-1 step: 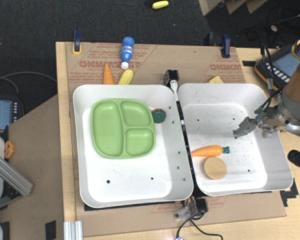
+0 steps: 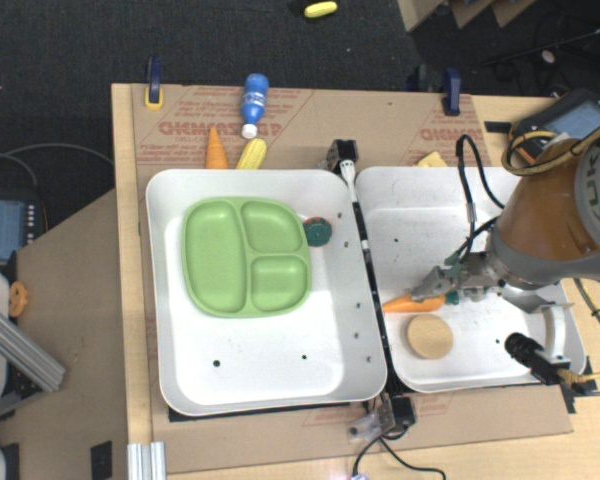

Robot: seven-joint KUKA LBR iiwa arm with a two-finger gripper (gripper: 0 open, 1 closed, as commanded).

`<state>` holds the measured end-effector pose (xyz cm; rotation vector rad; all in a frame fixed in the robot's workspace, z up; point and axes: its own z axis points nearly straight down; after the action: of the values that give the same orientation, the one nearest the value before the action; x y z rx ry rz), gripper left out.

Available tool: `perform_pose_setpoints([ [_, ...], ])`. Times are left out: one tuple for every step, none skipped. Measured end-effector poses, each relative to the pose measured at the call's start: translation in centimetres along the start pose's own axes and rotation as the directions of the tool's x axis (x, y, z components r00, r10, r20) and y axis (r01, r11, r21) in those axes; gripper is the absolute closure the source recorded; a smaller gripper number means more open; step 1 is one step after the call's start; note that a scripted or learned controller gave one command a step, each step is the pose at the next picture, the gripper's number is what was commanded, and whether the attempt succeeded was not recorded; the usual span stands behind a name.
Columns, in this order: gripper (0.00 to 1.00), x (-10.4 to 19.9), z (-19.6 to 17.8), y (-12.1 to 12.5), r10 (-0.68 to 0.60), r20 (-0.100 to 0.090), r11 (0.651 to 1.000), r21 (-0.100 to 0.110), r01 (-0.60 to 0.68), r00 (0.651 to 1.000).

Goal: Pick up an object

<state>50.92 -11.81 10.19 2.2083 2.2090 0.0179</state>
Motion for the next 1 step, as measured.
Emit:
perform_pose_setpoints([
  [0.00,2.75,1.47,1.86,-0.004,-0.003,1.000,0.007,0.004,1.000],
])
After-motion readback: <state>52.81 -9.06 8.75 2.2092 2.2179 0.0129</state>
